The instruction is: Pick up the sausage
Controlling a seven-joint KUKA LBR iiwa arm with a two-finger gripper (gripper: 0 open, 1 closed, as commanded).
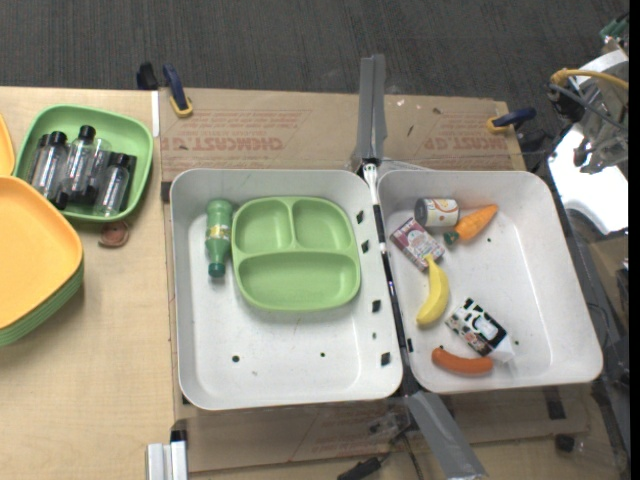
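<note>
My arm's end (596, 133) sat at the far right edge of the camera view, beyond the back corner of the right bin (560, 268), among looped cable. Whether my gripper was apart or together I could not tell, as that corner was too cluttered to read. Nothing from the bins was up there with it.

Nearest to me in the right bin were the carrot (476, 220) and a small can (437, 211) lying on its side, close together by the back wall. A pink packet (416, 241) lay just in front of the can. A banana (433, 293) lay lengthwise toward the middle, near the divider. The sausage (462, 362) lay close to the front wall, reddish-orange and flat on the bin floor. A black-and-white packet (478, 329) lay just behind it, touching or nearly so.

The left bin (190, 348) held a green divided plate (297, 253) with a green bottle (217, 236) just beside it. On the desk (110, 368) to the left were a green tray of bottles (85, 163) and a stack of orange plates (35, 258).

I judged the task hardly begun, with the sausage lying untouched and well apart from me. The reach across the bin, the descent, the grasp and the lift were all left to do. The packet crowding the sausage's far side looked the likeliest thing to get in the way.
</note>
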